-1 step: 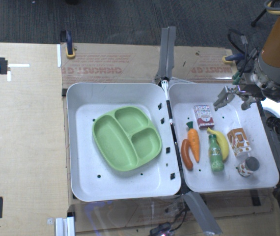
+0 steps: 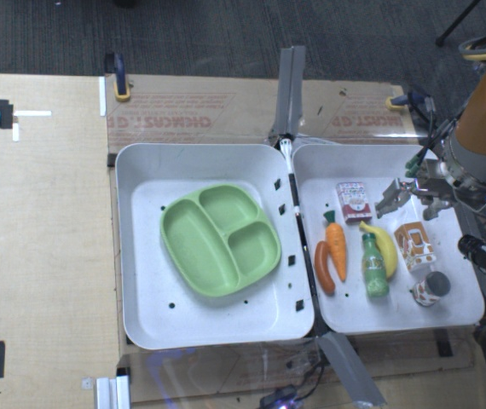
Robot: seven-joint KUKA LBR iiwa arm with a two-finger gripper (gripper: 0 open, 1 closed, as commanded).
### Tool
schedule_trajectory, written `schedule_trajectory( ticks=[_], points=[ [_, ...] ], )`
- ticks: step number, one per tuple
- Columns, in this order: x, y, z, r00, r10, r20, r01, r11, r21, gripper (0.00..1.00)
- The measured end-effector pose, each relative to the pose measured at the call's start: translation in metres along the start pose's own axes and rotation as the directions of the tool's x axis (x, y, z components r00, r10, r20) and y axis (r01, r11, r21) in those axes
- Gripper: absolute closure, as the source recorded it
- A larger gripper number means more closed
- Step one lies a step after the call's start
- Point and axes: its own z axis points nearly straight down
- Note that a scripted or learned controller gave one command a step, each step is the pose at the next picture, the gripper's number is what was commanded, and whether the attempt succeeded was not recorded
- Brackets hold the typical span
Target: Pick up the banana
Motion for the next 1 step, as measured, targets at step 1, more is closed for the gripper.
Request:
schedule_trajectory(
  ticks=[1],
  points=[
    [-0.0242, -0.0152, 0.1302, 0.999, -0.047, 0.0, 0.047, 0.999, 0.0, 0.0]
  ],
)
